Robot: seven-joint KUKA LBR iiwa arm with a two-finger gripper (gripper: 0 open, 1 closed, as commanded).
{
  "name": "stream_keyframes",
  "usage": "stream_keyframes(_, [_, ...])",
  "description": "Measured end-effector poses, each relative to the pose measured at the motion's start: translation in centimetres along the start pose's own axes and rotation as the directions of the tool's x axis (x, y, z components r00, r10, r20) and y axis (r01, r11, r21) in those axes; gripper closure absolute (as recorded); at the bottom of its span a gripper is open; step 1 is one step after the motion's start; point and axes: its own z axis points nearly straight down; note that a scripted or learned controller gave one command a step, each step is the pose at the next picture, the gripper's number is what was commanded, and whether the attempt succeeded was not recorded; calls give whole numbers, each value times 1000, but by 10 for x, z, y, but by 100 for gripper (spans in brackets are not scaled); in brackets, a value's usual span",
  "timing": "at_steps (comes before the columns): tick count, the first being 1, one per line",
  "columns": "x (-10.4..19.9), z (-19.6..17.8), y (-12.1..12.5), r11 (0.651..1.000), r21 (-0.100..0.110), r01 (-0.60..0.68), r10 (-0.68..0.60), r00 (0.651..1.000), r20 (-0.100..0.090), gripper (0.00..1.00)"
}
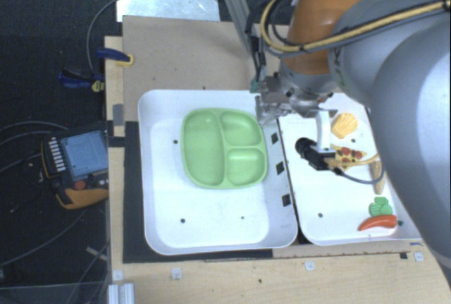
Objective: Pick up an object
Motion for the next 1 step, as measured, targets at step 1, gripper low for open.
stream_keyframes(1, [42,-3,31,1000,-1,0,0,1000,-1,100])
